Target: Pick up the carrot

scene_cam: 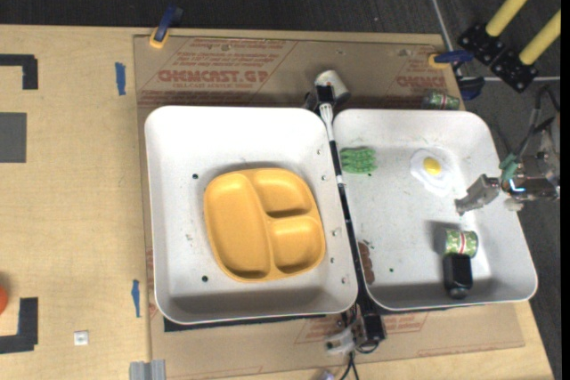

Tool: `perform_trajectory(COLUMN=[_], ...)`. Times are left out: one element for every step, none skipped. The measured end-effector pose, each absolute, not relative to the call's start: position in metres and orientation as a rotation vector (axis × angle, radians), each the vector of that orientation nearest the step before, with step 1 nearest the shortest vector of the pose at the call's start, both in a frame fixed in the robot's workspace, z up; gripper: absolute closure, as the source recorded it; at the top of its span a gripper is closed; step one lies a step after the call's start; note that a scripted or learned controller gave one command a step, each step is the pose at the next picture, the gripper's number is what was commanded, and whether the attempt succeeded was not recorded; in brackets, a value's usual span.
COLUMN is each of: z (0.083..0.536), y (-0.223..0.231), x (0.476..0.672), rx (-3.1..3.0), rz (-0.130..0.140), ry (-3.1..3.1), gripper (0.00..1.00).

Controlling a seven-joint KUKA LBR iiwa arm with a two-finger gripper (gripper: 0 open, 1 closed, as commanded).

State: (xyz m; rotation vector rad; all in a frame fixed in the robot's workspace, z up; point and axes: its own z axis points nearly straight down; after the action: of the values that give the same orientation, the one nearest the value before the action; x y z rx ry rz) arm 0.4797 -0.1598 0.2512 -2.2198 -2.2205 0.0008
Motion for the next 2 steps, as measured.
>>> perform_trajectory(z=[0.261, 0.253], y=[-0.160, -0.197], x=[0.481, 0.522], rx=[-2.221, -2.297], rz=[0.000, -0.001], ry=[-2.222, -2.147], gripper=[1.00, 1.00])
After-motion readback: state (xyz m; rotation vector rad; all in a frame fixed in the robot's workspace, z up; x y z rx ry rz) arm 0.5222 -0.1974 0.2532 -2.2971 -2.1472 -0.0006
